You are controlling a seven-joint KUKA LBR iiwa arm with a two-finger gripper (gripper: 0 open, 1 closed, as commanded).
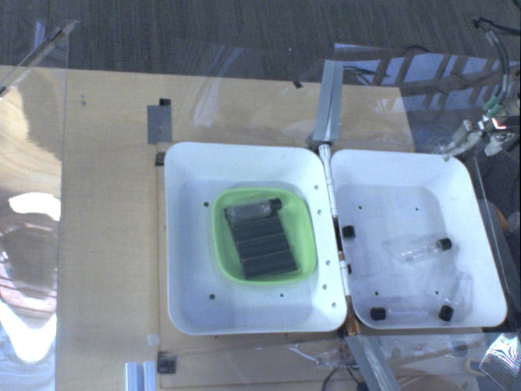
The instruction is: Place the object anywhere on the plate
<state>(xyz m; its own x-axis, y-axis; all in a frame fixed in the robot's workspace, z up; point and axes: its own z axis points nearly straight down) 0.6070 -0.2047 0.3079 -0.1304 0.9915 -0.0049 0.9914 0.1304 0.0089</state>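
Camera view: two white bins sat side by side on the wooden counter (106, 243). The left bin (187, 300) held a green plate (305, 239) with a dark ribbed block (262, 247) lying on it and a clear vial with a black cap (252, 209) resting on the plate's far side, touching the block's far end. The right bin (476, 218) held more clear vials: one near the middle (421, 249), one along the near wall (403, 310), one by the near right corner (454, 293). A small black cap-like piece (348, 231) sat by the divider.

Robot hardware (488, 125) showed at the right edge, above the right bin's far corner; whether the jaws were apart or together I couldn't tell. Nothing was visibly held.

Judgement: one vial was already on the plate, so the placing looked done or a new pick was due. For a fresh pick, the middle vial looked best, clear of the walls; come straight down across its width. All the loose vials lay well apart from the hardware, nearer the camera.
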